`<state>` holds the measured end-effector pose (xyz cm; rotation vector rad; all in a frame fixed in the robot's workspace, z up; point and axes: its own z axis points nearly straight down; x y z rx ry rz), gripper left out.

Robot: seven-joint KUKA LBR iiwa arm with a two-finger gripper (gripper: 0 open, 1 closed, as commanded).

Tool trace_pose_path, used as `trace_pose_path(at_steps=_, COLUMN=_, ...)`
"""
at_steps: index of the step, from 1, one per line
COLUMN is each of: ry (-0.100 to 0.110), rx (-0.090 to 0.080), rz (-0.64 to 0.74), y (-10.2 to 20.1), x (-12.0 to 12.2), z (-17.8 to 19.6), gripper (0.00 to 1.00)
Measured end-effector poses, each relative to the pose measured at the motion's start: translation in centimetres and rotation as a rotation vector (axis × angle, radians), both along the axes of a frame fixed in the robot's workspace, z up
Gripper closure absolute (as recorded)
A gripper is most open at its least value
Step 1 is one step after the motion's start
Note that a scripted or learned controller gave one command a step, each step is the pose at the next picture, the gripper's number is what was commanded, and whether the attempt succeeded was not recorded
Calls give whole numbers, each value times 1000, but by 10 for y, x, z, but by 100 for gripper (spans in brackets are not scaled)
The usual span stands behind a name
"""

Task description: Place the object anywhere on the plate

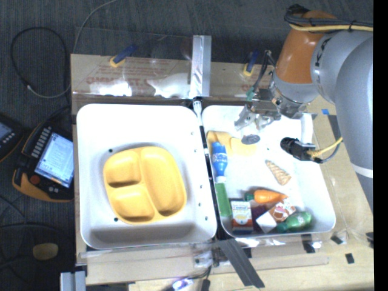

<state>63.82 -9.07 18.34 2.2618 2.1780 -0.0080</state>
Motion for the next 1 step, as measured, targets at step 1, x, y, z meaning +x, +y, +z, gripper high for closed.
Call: trace_pose_path(at_steps=1, ry=0, rx=4, rz=-4, y=85, x=-31, z=-1, gripper=100)
